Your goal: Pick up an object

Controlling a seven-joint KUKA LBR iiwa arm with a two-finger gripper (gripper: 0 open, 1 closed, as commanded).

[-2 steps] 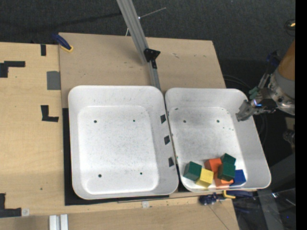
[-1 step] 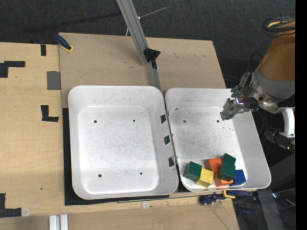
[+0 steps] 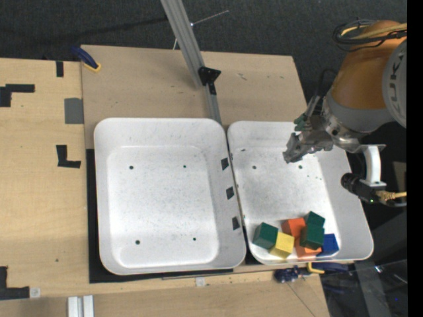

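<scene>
Several small blocks lie huddled in the near right corner of the right bin (image 3: 264, 177): a green block (image 3: 266, 235), a yellow block (image 3: 284, 244), an orange block (image 3: 294, 226), a dark green block (image 3: 314, 228) and a blue block (image 3: 330, 244). My gripper (image 3: 293, 152) hangs over the far part of the right bin, well away from the blocks. It points down and to the left, and nothing shows between its fingers.
The left bin (image 3: 162, 197) sits beside the right one, joined along a central rim. A slanted metal pole (image 3: 187, 35) crosses the back of the bench. The arm's orange band (image 3: 367, 68) and a white bracket (image 3: 373, 167) overhang the right bin's right edge.
</scene>
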